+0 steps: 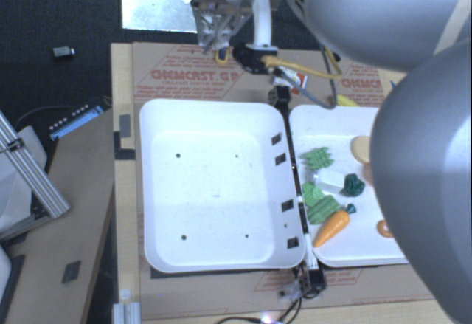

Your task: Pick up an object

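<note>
Camera view: the gripper (214, 40) is seen at the top, above the far edge of the cardboard sheet (192, 75), beyond the left bin (155, 182) and well apart from anything pickable. The fingers taper down to one narrow tip, so they are read as pressed together, with nothing between them.

All candidate objects are in the right bin (324, 123): a toy carrot (331, 227), two green leafy pieces (318, 159) (321, 205), a dark green toy (354, 185), a clear or white piece (330, 181) among them, and a tan round item (361, 147) at the arm's edge. A small orange ring-like thing (385, 227) is partly hidden by the arm (413, 131).

Judgement: no pick is in progress yet; a traverse to the right bin is needed.

Risks:
- Objects are clustered, several touching or nearly so. A descent there could nudge neighbours or pinch two at once.
- Carrot lies just beside the bin divider (291, 175); a finger could strike the wall.
- Loose cables (302, 79) hang near the wrist and could snag on the bin rim.
- If the fingers are not spread before descent, the object gets pushed, not grasped.
</note>
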### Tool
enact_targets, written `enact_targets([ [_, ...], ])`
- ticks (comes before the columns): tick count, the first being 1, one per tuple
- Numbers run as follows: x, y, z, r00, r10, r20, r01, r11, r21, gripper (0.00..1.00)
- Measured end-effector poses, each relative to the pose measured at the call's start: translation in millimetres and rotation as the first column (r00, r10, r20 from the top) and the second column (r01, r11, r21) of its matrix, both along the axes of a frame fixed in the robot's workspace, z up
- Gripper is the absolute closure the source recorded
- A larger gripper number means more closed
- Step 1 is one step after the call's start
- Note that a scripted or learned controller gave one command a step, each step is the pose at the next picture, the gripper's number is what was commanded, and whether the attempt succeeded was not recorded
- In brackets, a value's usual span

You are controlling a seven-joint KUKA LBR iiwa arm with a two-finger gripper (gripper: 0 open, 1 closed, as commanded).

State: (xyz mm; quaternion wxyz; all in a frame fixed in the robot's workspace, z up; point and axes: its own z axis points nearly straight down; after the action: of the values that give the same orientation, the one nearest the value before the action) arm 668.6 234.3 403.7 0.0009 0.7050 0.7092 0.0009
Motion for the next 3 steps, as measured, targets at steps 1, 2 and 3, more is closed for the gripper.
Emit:
enact_targets([
  [1, 0.0, 0.0, 9.3, 1.000, 0.000, 0.001, 0.000, 1.000, 0.000, 1.00],
  [2, -0.1, -0.1, 12.7, 1.000, -0.001, 0.000, 0.001, 1.000, 0.000, 1.00],
  [3, 0.0, -0.1, 17.3, 1.000, 0.000, 0.000, 0.000, 1.000, 0.000, 1.00],
])
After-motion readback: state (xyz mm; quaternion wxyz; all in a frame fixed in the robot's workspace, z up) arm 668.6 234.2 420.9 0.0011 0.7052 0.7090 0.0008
